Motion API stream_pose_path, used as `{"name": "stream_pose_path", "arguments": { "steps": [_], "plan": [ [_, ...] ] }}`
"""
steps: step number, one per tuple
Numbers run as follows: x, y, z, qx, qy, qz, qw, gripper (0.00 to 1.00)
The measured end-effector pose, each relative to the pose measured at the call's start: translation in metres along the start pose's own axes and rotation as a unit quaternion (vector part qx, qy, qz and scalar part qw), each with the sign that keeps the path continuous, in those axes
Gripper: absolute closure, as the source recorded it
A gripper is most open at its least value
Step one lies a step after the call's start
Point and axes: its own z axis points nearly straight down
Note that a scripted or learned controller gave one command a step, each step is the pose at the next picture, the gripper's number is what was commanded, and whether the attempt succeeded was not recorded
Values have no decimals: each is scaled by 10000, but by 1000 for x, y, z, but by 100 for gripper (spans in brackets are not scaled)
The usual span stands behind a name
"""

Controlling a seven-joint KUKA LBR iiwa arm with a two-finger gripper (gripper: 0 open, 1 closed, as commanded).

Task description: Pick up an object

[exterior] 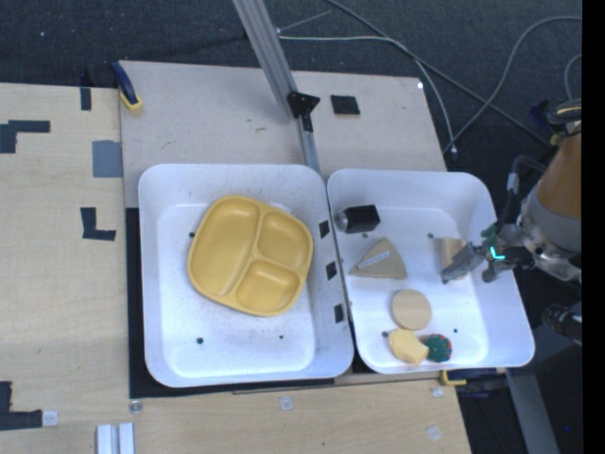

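With whether its pincer is apart or together impossible to tell, the gripper (pixel 470 266) low beside the tan block (pixel 450 251) at the right bin's wall (pixel 506 282) risks nudging it aside instead of grasping.

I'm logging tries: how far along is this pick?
Done: the gripper is in the right bin, low beside a tan block. In hand: nothing visibly between its fingers. Left: grasp and lift; the wedge, round disc and black block lie untouched.
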Motion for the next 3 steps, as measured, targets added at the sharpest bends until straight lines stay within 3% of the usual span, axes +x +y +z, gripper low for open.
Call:
{"name": "stream_pose_path", "arguments": {
  "steps": [1, 3],
  "plan": [
    [0, 1, -1, -11, -3, -2, 10000, 0],
    [-8, 5, 108, -30, -7, 9, 10000, 0]
  ]
}}
